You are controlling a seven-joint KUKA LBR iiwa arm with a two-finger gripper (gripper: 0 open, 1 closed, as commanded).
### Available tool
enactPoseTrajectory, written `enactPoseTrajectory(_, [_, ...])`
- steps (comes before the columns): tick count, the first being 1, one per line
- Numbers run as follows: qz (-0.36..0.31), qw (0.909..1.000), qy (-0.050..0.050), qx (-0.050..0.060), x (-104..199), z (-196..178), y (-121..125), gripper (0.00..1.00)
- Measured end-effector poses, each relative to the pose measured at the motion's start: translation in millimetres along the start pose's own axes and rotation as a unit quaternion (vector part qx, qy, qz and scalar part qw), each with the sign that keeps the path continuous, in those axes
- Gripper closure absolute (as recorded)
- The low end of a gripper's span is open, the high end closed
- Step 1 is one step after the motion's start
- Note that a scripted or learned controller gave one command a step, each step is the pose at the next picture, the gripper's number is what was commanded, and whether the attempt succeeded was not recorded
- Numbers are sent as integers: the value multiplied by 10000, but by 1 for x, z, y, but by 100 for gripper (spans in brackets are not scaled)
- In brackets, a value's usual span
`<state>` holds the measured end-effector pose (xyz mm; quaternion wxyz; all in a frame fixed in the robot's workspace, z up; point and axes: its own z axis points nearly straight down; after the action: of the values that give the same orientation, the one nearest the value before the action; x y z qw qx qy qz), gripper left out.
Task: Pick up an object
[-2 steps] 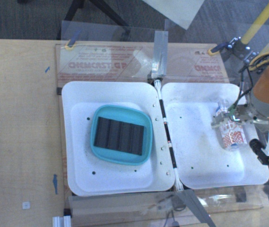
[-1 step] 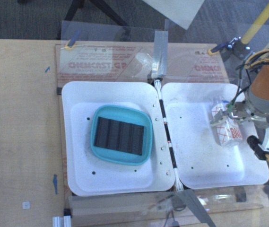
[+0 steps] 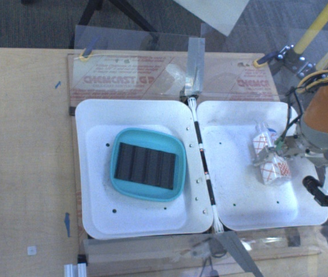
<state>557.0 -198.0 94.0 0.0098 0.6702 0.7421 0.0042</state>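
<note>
The gripper point(image 3: 274, 149) sits right at a clear packet point(image 3: 270, 156) with red-checked ends; I cannot tell its state. Far beyond it, a panel point(image 3: 117, 77) reads "CHEMCAST".

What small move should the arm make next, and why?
Probably a short drop straight down onto the clear crinkly packet with red markings. The gripper sits right over it in the right bin, near that bin's right side, but the view does not show the packet between its fingers. The teal tray lies far off in the left bin, so the packet seems the likelier target.
</note>
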Motion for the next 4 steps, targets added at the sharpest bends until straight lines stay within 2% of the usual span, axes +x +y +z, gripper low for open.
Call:
enactPoseTrajectory(2, [-245, 9997, -1, 0, 39, 0, -42, 0])
enactPoseTrajectory(3, [-377, 9993, -4, -7, 69, -1, -60, 0])
enactPoseTrajectory(4, [1222, 9925, 11, 5, 45, 0, -42, 0])
